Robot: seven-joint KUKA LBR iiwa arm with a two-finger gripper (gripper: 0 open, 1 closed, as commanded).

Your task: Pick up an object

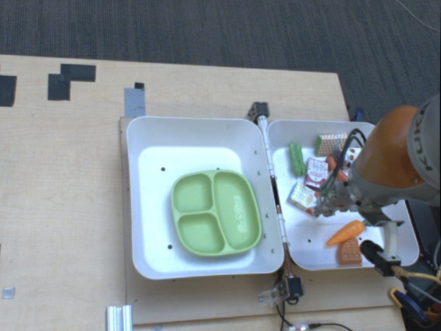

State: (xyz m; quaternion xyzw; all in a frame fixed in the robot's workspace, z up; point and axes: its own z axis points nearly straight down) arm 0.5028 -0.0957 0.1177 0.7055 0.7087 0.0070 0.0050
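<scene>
Grey arm over right bin; orange carrot beside it

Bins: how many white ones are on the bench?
2. The left bin holds a green tray. The right bin holds small things, some maybe hidden under the arm.
</scene>
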